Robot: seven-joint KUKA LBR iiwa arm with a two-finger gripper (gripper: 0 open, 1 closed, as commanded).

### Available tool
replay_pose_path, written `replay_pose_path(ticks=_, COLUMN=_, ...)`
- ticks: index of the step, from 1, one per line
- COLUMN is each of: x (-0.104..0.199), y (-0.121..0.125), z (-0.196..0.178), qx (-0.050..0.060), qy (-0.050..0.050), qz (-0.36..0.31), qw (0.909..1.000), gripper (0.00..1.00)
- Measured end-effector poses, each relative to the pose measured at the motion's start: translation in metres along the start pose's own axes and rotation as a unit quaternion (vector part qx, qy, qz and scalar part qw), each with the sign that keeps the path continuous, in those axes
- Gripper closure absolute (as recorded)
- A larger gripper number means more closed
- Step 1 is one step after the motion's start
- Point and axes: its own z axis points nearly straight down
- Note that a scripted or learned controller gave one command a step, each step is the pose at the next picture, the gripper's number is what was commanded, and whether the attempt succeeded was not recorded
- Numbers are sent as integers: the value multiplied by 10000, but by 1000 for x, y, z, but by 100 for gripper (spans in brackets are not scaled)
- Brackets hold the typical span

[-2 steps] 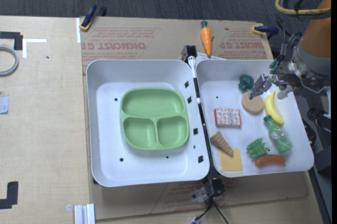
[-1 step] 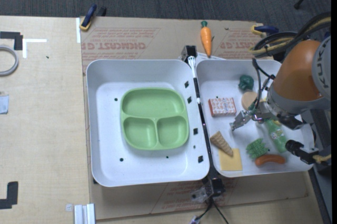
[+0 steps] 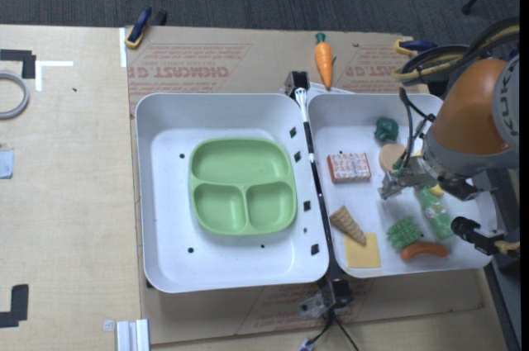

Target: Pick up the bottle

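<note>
1. While the bottle point(image 3: 435, 211) lies on the floor of the right bin point(image 3: 355, 111), the lift is not yet made — it is a pale green, see-through item, lying lengthwise, near the bin's right wall.
2. Gripper point(image 3: 398, 180): mine, down inside the right bin, just left of the bottle's upper end. Whether its tips touch the bottle I cannot tell; nothing shows clearly between them, and their spread is not legible from this slant.
3. Close neighbours of the bottle: a green leafy toy point(image 3: 403, 232) to its lower left, an orange-red sausage-like piece point(image 3: 424, 250) below it, a tan round piece point(image 3: 389, 157) above my gripper.
4. Further out in the same bin: a dark green lump point(image 3: 386, 129), a red patterned box point(image 3: 349, 168), a cone point(image 3: 348, 225), a yellow square point(image 3: 363, 252).
5. Left bin point(image 3: 165, 126): one green divided plate point(image 3: 244, 187).
6. Outside the bins: a toy carrot point(image 3: 322, 60) on the cardboard.
7. Judgement — approach largely done; still to do are closing on the bottle and raising it.
</note>
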Motion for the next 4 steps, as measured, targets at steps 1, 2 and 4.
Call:
replay_pose_path(ticks=1, x=27, y=-17, z=-125, qx=6, qy=4, qz=250, qw=9997, gripper=100)
replay_pose_path(ticks=2, x=105, y=-40, z=-144, qx=16, qy=10, qz=-353, qw=9994, gripper=100)
replay_pose_path(ticks=4, x=240, y=-19, z=-90, qx=24, qy=4, qz=1160, qw=9932, gripper=100)
